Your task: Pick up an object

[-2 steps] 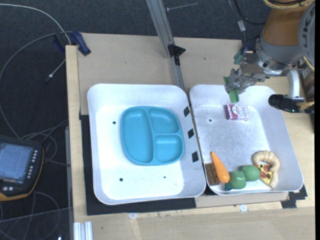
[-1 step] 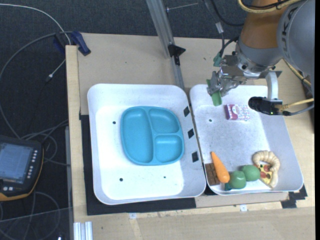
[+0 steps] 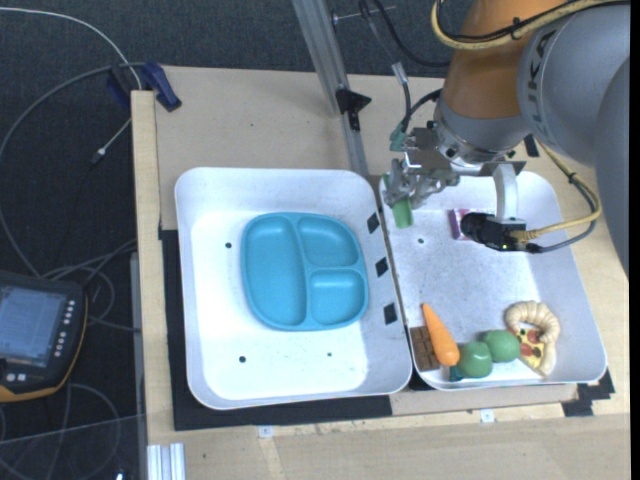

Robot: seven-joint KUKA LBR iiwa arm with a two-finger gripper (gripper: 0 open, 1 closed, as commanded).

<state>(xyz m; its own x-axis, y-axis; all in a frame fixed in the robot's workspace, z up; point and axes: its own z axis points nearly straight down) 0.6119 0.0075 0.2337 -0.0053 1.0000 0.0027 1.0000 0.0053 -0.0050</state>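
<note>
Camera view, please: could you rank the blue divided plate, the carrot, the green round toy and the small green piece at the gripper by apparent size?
1. Blue divided plate
2. Carrot
3. Green round toy, close to the carrot in size
4. Small green piece at the gripper

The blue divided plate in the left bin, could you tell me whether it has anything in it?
Empty. All three compartments of the blue divided plate show bare blue; the carrot and other toy food lie in the right bin.

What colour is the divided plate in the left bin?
Light blue, seen in the camera view: divided plate in the left bin.
</note>
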